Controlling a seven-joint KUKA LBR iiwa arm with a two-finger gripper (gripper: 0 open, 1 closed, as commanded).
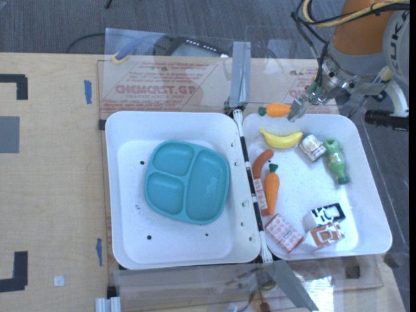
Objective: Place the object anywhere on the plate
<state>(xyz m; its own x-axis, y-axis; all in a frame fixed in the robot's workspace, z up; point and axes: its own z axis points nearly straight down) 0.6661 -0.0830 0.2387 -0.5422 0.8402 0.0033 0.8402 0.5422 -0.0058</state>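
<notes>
A teal plate (188,182) with three compartments lies in the left white bin (123,174). My gripper (300,109) hangs over the far edge of the right bin (370,194), just right of a small orange carrot (278,110) that rests at the bin's far rim. Nothing is visibly held. Just below the gripper lies a yellow banana (283,138). Near the divider between the bins are a red sausage (261,162) and a larger carrot (271,188).
The right bin also holds a small white carton (312,147), a green bottle (336,161), a pink wafer pack (283,233), a black-and-white carton (327,213) and an orange carton (327,236). A grey bar (240,77) stands behind the bins.
</notes>
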